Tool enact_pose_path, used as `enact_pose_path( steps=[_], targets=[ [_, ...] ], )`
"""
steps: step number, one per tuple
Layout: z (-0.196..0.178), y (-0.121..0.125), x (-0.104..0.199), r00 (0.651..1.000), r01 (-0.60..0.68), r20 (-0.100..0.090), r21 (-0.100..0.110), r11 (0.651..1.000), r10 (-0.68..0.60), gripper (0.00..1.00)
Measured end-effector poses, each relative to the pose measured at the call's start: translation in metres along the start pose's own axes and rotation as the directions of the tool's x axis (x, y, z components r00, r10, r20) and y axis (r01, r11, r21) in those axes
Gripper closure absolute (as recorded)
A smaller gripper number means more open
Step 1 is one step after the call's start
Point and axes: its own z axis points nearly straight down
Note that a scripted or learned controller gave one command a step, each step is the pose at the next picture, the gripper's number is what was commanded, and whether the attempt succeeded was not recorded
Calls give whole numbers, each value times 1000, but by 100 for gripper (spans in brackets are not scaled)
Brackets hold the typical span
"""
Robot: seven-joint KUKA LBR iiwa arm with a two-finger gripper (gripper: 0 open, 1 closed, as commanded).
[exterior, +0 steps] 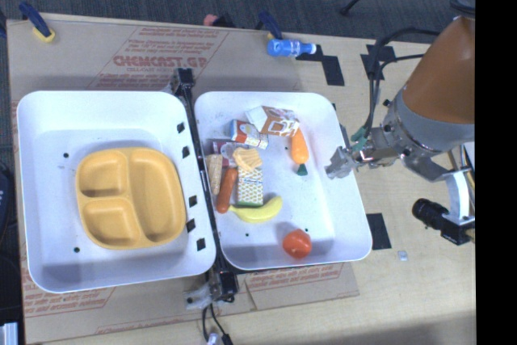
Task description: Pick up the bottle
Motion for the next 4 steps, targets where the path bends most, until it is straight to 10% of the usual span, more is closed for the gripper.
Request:
enact_pose_path(
  steps=[1,2,3,4],
  targets=[
    [150,0,13,1000,26,-4,6,1000,-26,100],
    [92,-6,-50,942,-336,0,3,942,336,100],
    [125,-2,-13,850,-527,-2,6,850,527,100],
    [170,0,10,960,-280,-3,6,960,280,100]
  ],
)
